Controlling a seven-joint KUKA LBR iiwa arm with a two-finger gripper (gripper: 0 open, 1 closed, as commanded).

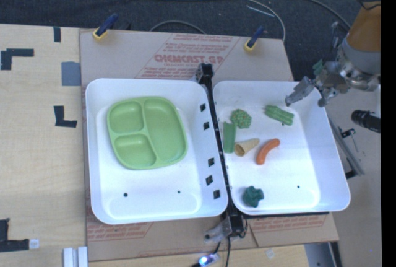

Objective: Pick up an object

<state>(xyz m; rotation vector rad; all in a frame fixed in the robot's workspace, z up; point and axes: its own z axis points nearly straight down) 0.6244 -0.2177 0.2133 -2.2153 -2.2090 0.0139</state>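
From above, the claw (307, 93) hangs over the right white bin (322, 160), its upper right corner, fingers spread and holding nothing. Just beside it lies a green ridged toy vegetable (279, 114); an orange toy sausage (268, 151) sits near the middle.

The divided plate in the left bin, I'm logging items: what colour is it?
Light green plate, clearest in the camera view.
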